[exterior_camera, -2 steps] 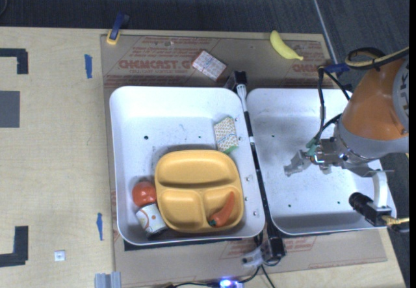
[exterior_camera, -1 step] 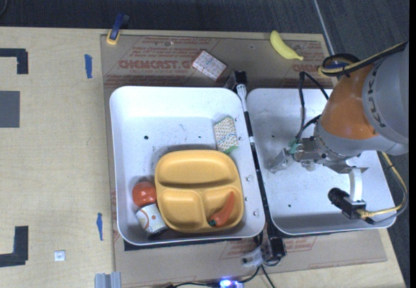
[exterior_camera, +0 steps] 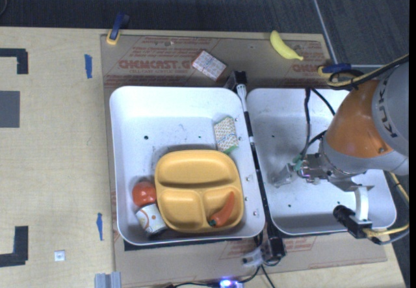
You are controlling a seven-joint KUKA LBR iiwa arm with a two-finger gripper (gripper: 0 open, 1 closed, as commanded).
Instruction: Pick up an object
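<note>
Bins first: we see two shallow white bins side by side on a brown cardboard sheet, the left bin [exterior_camera: 123,150] crowded and the right bin [exterior_camera: 279,117] holding the arm's working end. In the left bin a yellow compartment tray [exterior_camera: 195,179] lies near the front, with an orange carrot-shaped toy [exterior_camera: 224,210] resting in its front right compartment. Just left of the tray sit a red-orange ball [exterior_camera: 143,194] and, in front of it, a small white cylinder with orange markings [exterior_camera: 149,218] (we cannot read what it is). Behind the tray's right corner, against the bin's right wall, a small patterned packet [exterior_camera: 225,133] stands tilted. The grey arm with its orange band [exterior_camera: 354,127] reaches in from the right over the right bin, and the gripper [exterior_camera: 286,175] points left, low over that bin's floor near its middle; we cannot tell how it is set or whether it has anything. On the cardboard behind the bins lie a yellow banana [exterior_camera: 285,46] and a small printed box [exterior_camera: 208,64], both well apart from the gripper. A blue clamp [exterior_camera: 117,25] grips the cardboard's back left corner.
</note>
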